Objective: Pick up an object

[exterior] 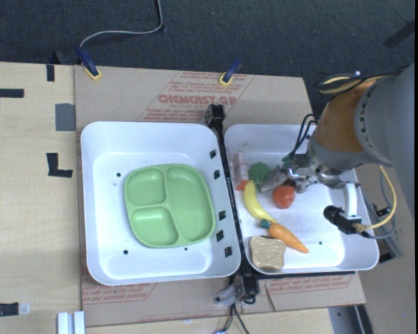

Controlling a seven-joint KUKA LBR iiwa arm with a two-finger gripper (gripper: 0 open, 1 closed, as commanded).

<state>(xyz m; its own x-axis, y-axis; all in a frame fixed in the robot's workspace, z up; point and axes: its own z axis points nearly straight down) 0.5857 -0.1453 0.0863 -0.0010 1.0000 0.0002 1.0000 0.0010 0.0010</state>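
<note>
Several toy foods lie in the right bin [334,259]; nearest the gripper [287,179] is a red tomato [283,196], just below its tip, perhaps touching. Whether the jaws are wide or closed cannot be told. The banana [254,202] runs lengthwise to the tomato's left, the carrot [289,237] and bread [267,253] below. The green plate [170,204] sits in the left bin [104,256].

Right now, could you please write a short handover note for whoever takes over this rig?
Gripper: low in the right white bin, beside the small red tomato; grip unclear.
Right bin also holds a yellow banana, an orange carrot, a tan bread slice and a green vegetable.
Left white bin holds a green divided plate.
Done: nothing visibly lifted.
Left: pick up an object.
</note>
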